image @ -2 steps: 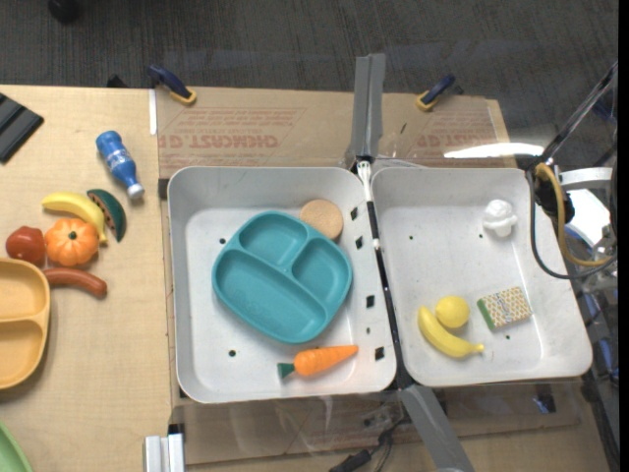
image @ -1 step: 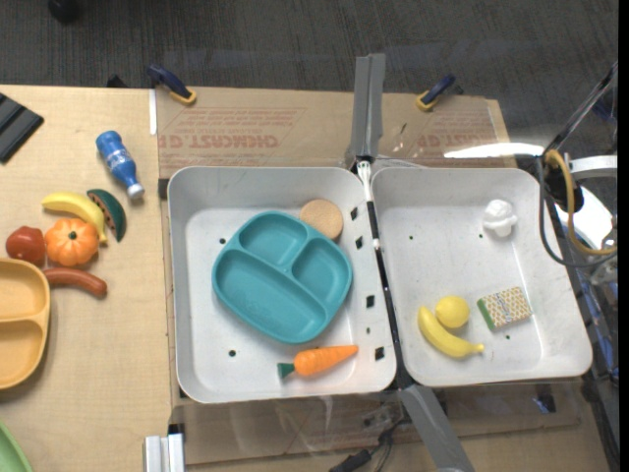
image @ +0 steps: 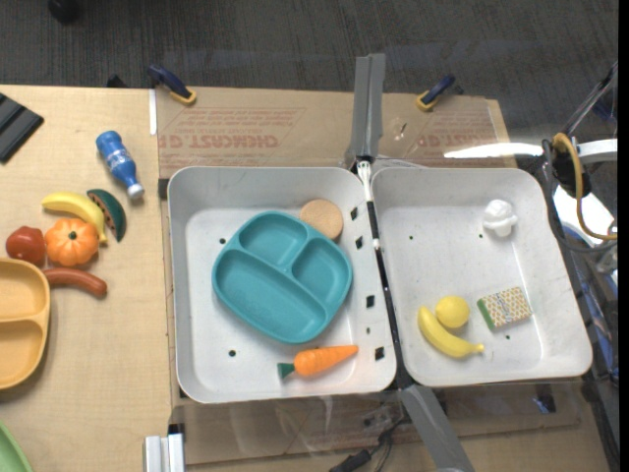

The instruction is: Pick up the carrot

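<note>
1 carrot (image: 319, 360) lay near the left bin's (image: 197, 362) front wall, just beside a teal plate (image: 282, 278). The claw's state could not be told.

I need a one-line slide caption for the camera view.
Orange toy carrot lies in the left white bin, just below the teal divided plate; a yellow toy banana lies in the right white bin.

Floor (image: 295, 18): dark grey carpet.
Bench (image: 69, 342): light wood.
Cardboard sheet (image: 256, 131): clamped beneath the bins.
</note>
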You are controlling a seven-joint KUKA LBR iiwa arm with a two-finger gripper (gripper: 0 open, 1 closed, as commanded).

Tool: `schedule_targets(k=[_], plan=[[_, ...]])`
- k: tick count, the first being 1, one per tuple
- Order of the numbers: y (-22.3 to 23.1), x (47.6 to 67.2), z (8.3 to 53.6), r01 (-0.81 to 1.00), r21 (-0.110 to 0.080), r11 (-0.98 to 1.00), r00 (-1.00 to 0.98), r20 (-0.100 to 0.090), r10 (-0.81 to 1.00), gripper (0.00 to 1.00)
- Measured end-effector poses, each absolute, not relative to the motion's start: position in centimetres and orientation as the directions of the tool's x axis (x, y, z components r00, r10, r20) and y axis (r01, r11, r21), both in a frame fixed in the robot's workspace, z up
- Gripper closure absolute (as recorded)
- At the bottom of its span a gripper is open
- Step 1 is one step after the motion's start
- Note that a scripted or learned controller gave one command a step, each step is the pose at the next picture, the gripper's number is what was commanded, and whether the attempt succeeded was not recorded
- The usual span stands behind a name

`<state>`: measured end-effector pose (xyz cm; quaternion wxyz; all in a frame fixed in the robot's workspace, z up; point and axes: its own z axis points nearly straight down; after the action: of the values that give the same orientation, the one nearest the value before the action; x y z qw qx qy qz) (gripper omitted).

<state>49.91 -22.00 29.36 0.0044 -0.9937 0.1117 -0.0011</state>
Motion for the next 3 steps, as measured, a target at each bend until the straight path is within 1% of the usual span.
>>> schedule_targets(k=[1, 2, 3], plan=[[-22.07, 48.91, 30.96, -0.233, -0.009, -0.973, 0.973, 0.002, -0.233, 1.00], [-21.94, 48.93, 31.91, -0.227, -0.010, -0.974, 0.974, 0.002, -0.227, 1.00], [-22.05, 48.58, 30.93, -0.201, -0.009, -0.980, 0.980, 0.002, -0.201, 1.00]])
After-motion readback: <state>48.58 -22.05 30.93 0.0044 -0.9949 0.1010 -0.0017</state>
